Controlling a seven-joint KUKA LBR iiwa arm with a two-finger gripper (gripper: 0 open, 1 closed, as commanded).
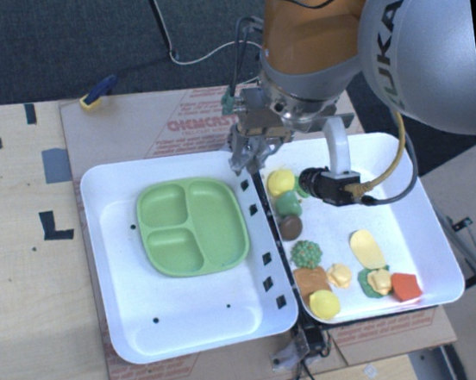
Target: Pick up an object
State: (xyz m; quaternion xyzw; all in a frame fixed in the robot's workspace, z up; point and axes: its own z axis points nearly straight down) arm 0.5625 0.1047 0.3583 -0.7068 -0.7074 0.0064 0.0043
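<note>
The two-finger gripper (250,159) hovers at the bins' dividing wall, its opening not discernible. The nearest candidate, a small round yellow plastic lemon (280,181), lies just beside it in the right white bin (414,205); probably light, rigid, slippery. Grip across its middle.

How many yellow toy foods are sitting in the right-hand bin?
4, possibly more hidden under the arm: a yellow ball near the top by the divider, a pale oval piece mid-bin, a small lumpy piece below that, and a yellow ball at the bottom edge.
</note>
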